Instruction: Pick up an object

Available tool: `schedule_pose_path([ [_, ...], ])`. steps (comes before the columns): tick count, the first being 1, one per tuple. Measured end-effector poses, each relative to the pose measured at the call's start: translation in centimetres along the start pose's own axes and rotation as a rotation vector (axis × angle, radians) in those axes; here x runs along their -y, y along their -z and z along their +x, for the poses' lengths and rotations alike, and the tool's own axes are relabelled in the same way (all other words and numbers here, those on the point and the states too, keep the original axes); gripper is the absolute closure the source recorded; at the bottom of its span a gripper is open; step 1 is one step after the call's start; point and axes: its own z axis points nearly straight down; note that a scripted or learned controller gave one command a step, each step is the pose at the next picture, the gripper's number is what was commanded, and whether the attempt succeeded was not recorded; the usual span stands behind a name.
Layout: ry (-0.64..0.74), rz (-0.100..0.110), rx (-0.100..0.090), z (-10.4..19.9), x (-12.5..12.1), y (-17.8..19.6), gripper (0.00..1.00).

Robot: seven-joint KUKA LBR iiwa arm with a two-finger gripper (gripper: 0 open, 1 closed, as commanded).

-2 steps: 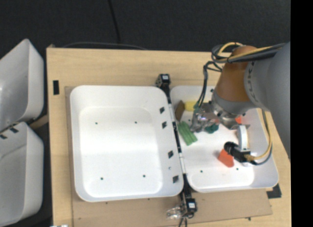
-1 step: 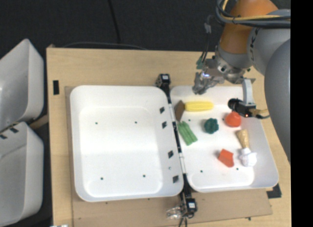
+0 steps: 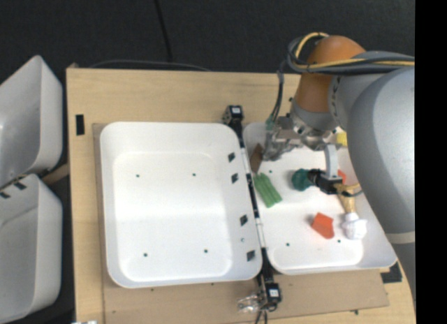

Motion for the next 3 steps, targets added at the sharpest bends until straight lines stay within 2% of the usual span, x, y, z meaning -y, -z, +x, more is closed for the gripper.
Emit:
schedule_pose_path([
  [1, -0.002, -0.002, 0.001, -4.3, 1.5, 0.5, 1.00],
  [2, 0.002, -0.001, 0.001, -4.8, 1.2, 4.0, 1.00],
  [3, 0.000, 0.001, 0.000, -4.4, 0.4, 9.2, 1.00],
])
